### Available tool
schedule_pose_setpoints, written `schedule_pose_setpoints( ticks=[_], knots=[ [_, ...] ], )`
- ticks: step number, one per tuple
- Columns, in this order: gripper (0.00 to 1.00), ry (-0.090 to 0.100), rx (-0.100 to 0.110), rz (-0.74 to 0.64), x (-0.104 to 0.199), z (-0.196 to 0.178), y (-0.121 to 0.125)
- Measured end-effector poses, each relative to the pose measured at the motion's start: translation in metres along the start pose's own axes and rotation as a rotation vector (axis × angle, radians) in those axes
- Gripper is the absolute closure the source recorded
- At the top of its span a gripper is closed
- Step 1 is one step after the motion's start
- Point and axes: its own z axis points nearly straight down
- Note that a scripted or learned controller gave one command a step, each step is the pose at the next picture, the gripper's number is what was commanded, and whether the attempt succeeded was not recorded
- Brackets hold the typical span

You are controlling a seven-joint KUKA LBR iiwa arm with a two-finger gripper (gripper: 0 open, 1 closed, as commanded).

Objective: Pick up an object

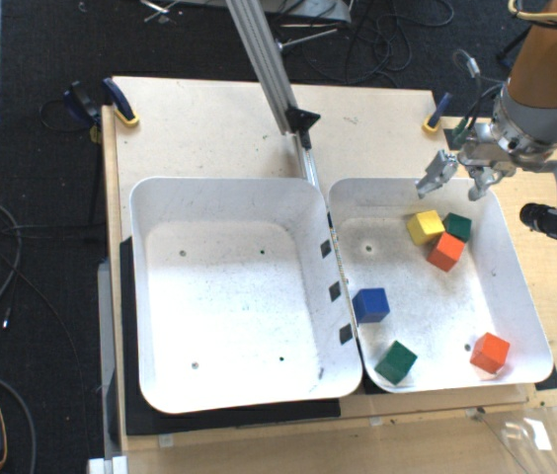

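Yellow cube point(425, 227) sits skewed below open end effector point(459, 181)

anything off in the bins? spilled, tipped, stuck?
Nothing stands out. All six cubes sit inside the right white bin: yellow cube, dark green cube and orange cube clustered near the far wall, blue cube, green cube and a second orange cube nearer the front. The gripper hovers open above the cluster.
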Motion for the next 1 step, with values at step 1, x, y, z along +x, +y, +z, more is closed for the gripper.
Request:
schedule_pose_setpoints(
  ticks=[1],
  knots=[
    [1.00, -0.001, -0.002, -0.003, 0.0003, -0.0105, 0.0006]
  ],
)
